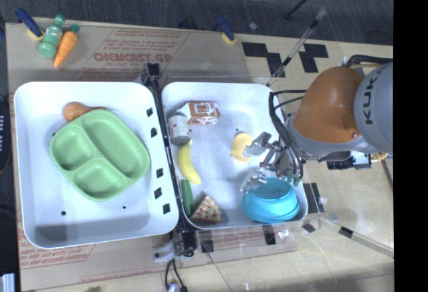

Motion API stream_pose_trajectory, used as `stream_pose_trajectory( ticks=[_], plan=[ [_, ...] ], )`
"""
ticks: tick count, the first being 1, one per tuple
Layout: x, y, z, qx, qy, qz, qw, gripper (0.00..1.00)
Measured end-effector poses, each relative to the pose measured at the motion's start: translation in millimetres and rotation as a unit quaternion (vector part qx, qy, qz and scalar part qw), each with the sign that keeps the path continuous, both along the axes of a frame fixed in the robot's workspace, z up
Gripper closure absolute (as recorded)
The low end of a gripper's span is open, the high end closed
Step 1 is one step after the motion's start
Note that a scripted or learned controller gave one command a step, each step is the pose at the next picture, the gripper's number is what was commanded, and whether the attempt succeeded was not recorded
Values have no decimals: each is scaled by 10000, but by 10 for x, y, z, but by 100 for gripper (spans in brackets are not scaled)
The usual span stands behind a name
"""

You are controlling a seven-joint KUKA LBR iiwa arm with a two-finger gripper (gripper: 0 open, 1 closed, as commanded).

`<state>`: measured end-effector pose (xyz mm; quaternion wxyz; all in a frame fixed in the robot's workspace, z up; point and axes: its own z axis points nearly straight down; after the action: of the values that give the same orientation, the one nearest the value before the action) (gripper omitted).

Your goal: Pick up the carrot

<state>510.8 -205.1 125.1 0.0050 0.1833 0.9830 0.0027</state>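
Observation:
An orange rounded object (75,110), possibly the carrot, lies in the left bin (33,170) at its far side, partly tucked under the edge of a green divided plate (99,154). A toy carrot (65,48) with a green top also lies outside the bins on the cardboard at the far left corner. My gripper (257,165) hangs over the right bin (221,93), far from both orange things. Its fingers are open with nothing between them, just left of a blue bowl (271,202) and next to a yellow piece (240,146).
The right bin also holds a banana (186,162), a small can (178,127), a printed packet (202,113), a green vegetable (187,197) and a pizza slice (207,210). A green toy bottle (49,38) lies beside the outside carrot. A black rod crosses the top right.

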Motion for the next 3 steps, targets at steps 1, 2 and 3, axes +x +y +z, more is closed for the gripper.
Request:
stream_pose_trajectory(
  ticks=[1, 2, 3],
  plan=[
    [530, 159, -304, -37, 39, -879, 9961, 0],
    [546, 150, -183, -58, 24, -849, 9964, 100],
    [545, 150, -184, -60, 26, -847, 9964, 0]
  ],
)
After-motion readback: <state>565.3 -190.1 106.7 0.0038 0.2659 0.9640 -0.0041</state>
